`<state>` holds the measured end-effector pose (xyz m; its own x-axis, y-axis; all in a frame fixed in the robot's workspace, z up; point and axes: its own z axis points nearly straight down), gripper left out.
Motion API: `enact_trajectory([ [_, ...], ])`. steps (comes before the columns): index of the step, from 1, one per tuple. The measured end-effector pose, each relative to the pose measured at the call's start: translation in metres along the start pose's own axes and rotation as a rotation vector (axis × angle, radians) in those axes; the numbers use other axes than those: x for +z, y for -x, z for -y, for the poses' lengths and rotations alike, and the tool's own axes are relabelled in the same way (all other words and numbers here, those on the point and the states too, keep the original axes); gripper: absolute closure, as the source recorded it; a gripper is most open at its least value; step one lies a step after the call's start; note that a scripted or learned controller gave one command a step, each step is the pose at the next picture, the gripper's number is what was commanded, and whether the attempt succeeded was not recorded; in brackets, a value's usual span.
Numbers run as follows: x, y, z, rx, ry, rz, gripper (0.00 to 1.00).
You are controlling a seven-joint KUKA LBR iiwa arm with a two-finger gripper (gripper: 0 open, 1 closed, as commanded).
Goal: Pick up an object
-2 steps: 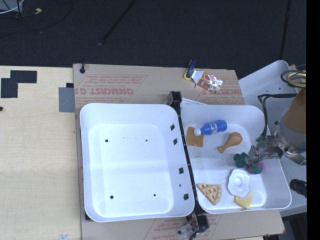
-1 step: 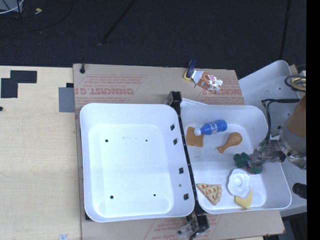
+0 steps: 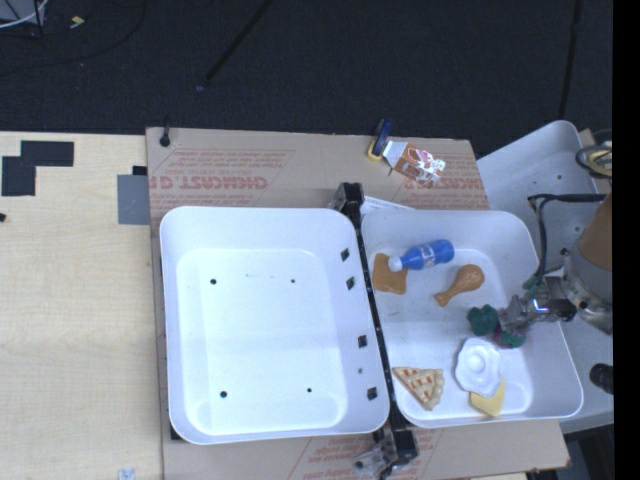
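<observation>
In the right bin (image 3: 545, 258), near its right wall: gripper (image 3: 512, 320), low over a dark green object (image 3: 485, 318); fingers' state not possible to tell. Object small and lumpy, no clear long axis. Blue bottle (image 3: 425, 256) near far wall, lying, cap toward left. Mirrored print on cardboard (image 3: 215, 181), not fully readable.
</observation>
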<state>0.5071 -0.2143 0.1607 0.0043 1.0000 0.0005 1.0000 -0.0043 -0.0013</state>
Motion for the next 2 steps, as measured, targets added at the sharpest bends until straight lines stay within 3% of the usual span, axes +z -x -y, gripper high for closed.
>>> enact_trajectory([
  [1, 0.062, -0.043, -0.044, -0.009, -0.003, -0.004, 1.0],
  [2, -0.112, 0.001, -0.111, -0.007, 0.021, 0.01, 1.0],
])
